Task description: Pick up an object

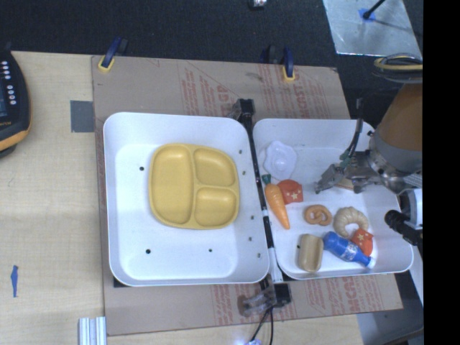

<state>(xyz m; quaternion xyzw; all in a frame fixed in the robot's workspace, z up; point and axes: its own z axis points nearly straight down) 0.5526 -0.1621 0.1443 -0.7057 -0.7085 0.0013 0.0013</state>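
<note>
The right bin [323, 131] holds several small items. An orange carrot [277, 205] lies by its left wall, next to a red piece [291, 190]. A white crumpled item [280, 159] sits above them. Toward the front are a pretzel [317, 214], a croissant [350, 218], a blue bottle [345, 249] and a tan cup [310, 252]. My gripper [338, 184] hangs over the right part of this bin, above the pretzel and croissant, open with nothing between its fingers.
The left bin [122, 192] carries a yellow divided plate [194, 185]. Blue and yellow clamps [287, 65] pin the cardboard sheet at the back. A black and orange handset [11, 99] lies at the far left of the bench.
</note>
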